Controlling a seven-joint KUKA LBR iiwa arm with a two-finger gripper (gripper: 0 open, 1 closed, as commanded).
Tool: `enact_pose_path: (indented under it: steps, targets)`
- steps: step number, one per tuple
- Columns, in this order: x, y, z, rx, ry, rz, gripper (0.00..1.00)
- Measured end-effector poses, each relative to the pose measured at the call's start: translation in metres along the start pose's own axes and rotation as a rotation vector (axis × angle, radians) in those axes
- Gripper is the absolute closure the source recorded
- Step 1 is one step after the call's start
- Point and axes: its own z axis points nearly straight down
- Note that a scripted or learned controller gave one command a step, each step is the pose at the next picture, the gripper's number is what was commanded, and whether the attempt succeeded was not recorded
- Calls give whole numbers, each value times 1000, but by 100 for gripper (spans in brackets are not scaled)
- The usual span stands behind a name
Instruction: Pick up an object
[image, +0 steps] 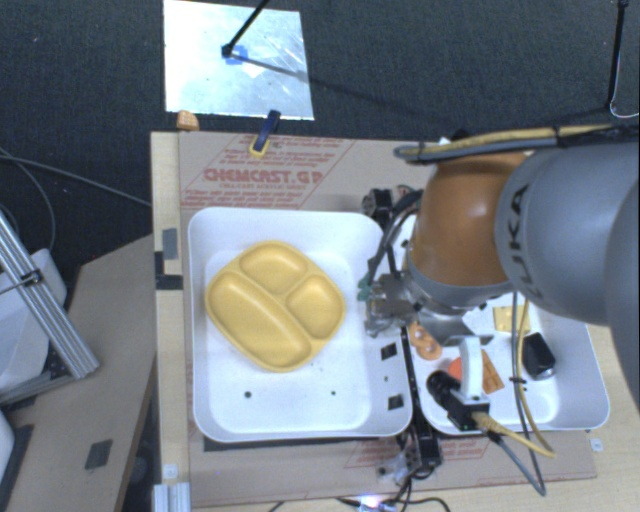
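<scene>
Yellow divided plate (275, 305) lies flat in the left bin (205, 405), toward its left and upper part, nothing gripping it. Gripper (384, 306) sits just right of the plate, over the left bin's right rim, mostly hidden under the arm (545, 235); open or closed, can't tell. The right bin (592, 400) has a small black item (540, 355), an orange piece (427, 346) and a pale yellow piece (504, 318). Printed cardboard (270, 175) lies under both bins.
</scene>
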Motion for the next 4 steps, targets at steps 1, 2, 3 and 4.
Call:
enact_pose_path:
  steps: [1, 2, 3, 4]
  targets:
    - [4, 82, -47, -8, -1, -3, 100]
    - [4, 78, -55, -2, 0, -6, 100]
    - [48, -2, -115, 0, 3, -8, 100]
    - [3, 13, -56, 6, -4, 5, 100]
